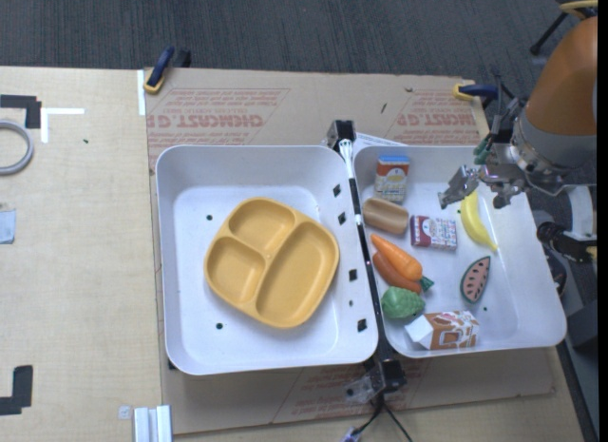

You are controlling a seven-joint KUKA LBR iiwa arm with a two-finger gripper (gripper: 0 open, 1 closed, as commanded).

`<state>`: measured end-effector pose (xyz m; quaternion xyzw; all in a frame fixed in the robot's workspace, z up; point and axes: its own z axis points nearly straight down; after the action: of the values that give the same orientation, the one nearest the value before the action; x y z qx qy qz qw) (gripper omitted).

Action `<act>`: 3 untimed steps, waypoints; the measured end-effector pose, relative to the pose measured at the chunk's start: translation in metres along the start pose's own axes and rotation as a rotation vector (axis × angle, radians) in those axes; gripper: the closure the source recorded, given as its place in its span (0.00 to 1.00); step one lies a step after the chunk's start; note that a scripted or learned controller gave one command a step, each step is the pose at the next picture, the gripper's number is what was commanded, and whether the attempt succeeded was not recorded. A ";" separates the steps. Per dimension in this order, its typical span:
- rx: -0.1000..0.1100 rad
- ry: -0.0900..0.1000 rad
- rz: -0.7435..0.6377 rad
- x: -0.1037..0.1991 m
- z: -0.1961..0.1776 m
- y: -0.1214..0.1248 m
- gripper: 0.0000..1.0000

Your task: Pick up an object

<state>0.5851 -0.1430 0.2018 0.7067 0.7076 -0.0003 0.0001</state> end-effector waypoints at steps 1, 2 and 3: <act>-0.004 0.000 -0.297 -0.016 0.106 0.014 0.00; -0.012 -0.005 -0.293 -0.018 0.095 0.016 1.00; -0.002 -0.001 -0.182 0.085 -0.092 -0.007 1.00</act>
<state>0.5783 -0.0578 0.2938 0.6392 0.7690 0.0001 0.0011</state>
